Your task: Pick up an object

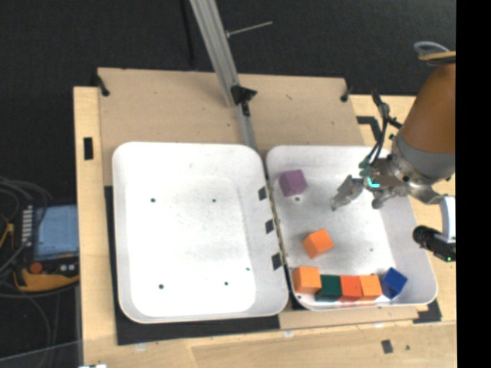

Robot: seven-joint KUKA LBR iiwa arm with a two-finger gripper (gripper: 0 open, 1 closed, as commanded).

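Claw (360, 194): hangs over the right bin (349, 163), toward its far-right part; two dark fingers spread apart, nothing between them.
Arm (430, 129): comes in from the right, its orange band above the claw.
Orange cube (317, 242): loose in the middle of the right bin, turned a little askew; judged the likeliest pick, since it stands clear on all sides.
Relation for the move: the orange cube lies from the claw toward the bin's near edge and a little toward the left bin (188, 232); near, not under it. The cube has no long axis, so the fingers would need only to square up with its skewed faces.
Purple cube (292, 182): far-left corner of the right bin, level with the claw and well apart from it.
Row at the near wall of the right bin: orange block (308, 279), green block (331, 286), two more orange ones, blue block (393, 281); touching or nearly so, tight against the wall, a poor grip by the look of it.
Counter (222, 90): bears both bins.
Hard to make out: fingertip height above the bin floor; the arm's upper part, cut off at the right.
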